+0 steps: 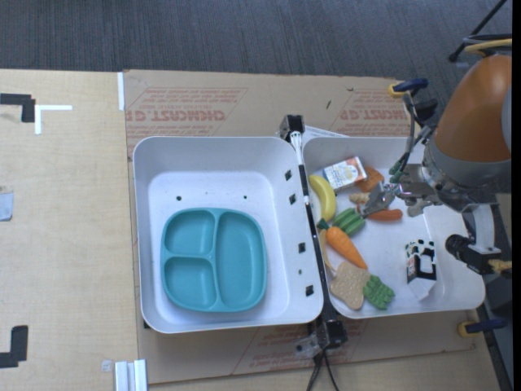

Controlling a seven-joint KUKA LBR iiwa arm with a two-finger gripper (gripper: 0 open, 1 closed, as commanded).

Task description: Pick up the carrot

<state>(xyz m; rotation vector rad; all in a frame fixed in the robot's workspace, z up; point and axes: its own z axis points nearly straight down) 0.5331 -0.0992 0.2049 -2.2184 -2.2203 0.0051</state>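
Orange carrot point(346, 247) just left of and below gripper point(377, 204).

A single fixed camera is looking down at a slant from above the bench point(65, 243), taking in both white bins point(212, 157) from moderately far, with the arm point(480, 129) entering at right.

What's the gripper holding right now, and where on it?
Cannot be told. The gripper sits low in the right bin, among small orange pieces near the juice carton. The carrot lies apart from it, untouched.
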